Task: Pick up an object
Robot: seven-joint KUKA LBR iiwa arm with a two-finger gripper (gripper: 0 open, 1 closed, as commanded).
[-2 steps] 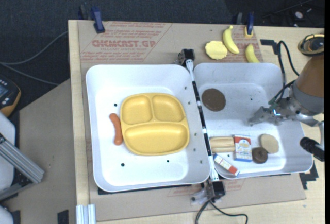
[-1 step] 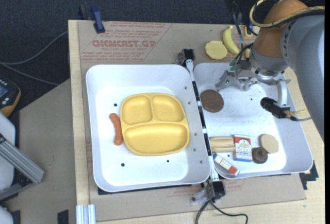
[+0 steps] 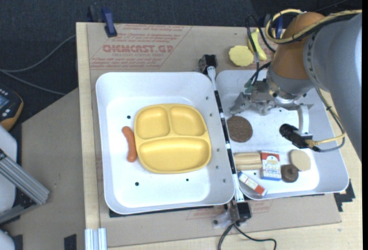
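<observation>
The left bin (image 3: pixel 172 204), its near wall closest to the camera, held a yellow divided plate (image 3: pixel 171 138) lying flat at its middle. An orange sausage (image 3: pixel 130 143) lay just beside the plate's left edge, its long axis running away from the camera.

The right bin (image 3: pixel 322 183) held everything else. A brown disc (image 3: pixel 239 128) lay flat near that bin's left wall. In a row along the near side were a tan block (image 3: pixel 247 160) with its long axis across the bin, a red-and-white box (image 3: pixel 270 165) touching it, a small dark brown piece (image 3: pixel 289 173) and a pale round piece (image 3: pixel 299 160). A white-and-red tube (image 3: pixel 253 184) lay against the near wall.

The gripper (image 3: pixel 251 104) stood over the far left part of the right bin. Whether it was open or closed could not be told, and nothing was seen in its hold.

The disc was the nearest candidate: just toward the camera from the gripper and slightly left, apart from the other pieces. Being round, it probably set no preferred wrist angle, though its flatness could make the grasp hard.
</observation>
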